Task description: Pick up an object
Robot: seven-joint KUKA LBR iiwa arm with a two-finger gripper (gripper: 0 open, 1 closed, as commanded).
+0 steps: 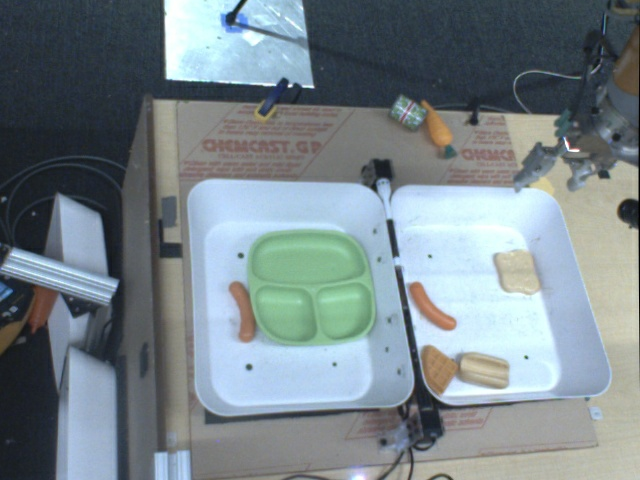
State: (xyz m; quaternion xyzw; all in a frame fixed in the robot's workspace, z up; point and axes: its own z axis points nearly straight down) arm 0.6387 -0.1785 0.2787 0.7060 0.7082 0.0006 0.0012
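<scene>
Jaws spread wide and holding nothing, poised over the counter just beyond the right bin's far right corner. Nearest inside that bin lies one pale bread slice. Farther off, one sausage runs slantwise from the divider toward the near right, and one orange wedge touches one bread roll lying crosswise. Left bin: one green divided plate, with a second sausage just beside it, lengthwise near-to-far.

A printed cardboard sheet is laid over the tabletop; dark carpet and a shiny metal plate are seen behind.
</scene>
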